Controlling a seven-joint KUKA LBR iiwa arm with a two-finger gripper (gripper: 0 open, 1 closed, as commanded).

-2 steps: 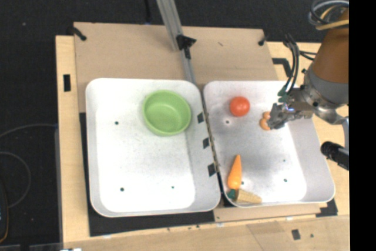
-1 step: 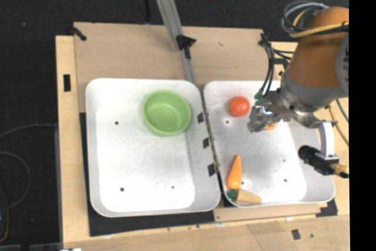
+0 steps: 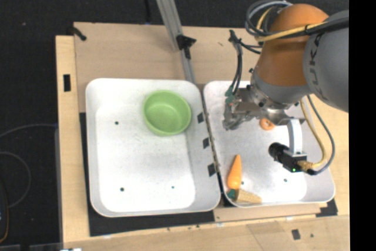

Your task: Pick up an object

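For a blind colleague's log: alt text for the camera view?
The arm's claw hangs over the right bin, apart from a carrot and a cone-like piece near its front edge. The left bin holds a green bowl.

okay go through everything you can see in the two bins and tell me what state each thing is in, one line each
Green bowl: upright, nothing inside, in the left bin.
Carrot: lying flat in the right bin, near its front edge.
Small orange piece: partly hidden under the arm.
Claw: low over the right bin.
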